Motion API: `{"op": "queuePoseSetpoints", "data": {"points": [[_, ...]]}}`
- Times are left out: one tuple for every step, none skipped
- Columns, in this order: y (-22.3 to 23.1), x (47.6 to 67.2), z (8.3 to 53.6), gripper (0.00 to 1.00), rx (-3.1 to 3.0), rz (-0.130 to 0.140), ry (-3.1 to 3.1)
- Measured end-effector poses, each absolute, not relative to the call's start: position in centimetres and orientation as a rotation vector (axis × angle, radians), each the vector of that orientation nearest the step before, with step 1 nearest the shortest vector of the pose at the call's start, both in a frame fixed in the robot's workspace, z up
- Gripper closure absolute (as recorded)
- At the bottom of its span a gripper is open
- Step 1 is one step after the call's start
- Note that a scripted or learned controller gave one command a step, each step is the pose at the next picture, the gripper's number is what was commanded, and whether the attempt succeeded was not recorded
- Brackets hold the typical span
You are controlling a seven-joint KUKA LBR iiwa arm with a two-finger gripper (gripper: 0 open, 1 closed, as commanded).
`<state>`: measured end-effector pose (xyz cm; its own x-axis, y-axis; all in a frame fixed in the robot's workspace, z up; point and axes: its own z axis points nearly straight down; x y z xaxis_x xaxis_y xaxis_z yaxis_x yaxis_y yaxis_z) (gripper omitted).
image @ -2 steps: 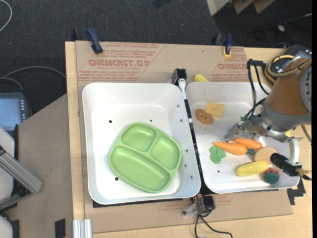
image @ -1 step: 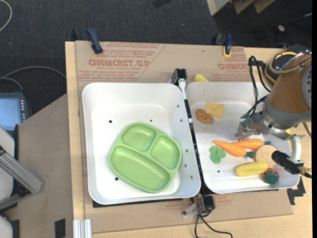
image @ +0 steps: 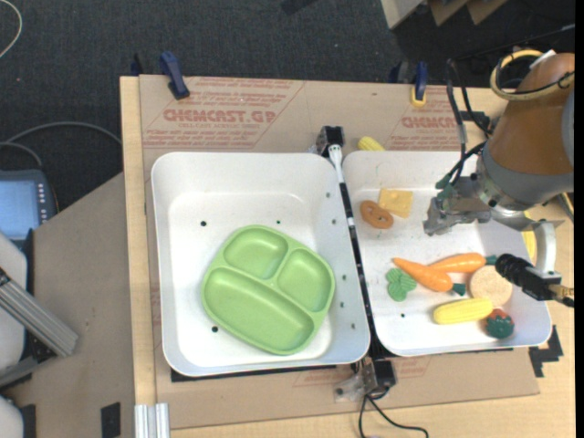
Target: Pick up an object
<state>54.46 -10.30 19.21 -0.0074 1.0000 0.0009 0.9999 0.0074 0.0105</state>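
Start at the green plate (image: 268, 287). It has three sections and lies in the left bin (image: 173, 245), toward the front. To the right of the plate, in the right bin (image: 415, 340), the closest things are a yellow corn cob (image: 463, 311) and a small red and green toy (image: 498, 325). Just behind them are a round pale slice (image: 491, 286), an orange carrot (image: 427, 274), a second carrot (image: 461, 263) and a green broccoli (image: 399, 285). Farther back from the plate sit a brown cookie (image: 375, 213) and a yellow cheese block (image: 396, 201). The gripper (image: 449, 219) hangs over the right bin, just right of the cheese, with nothing seen in it. A yellow banana (image: 370, 143) lies at the far edge.
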Motion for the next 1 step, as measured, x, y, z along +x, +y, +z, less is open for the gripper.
{"op": "queuePoseSetpoints", "data": {"points": [[-10.70,54.23,18.60,0.00,2.221,0.001,2.222]]}}
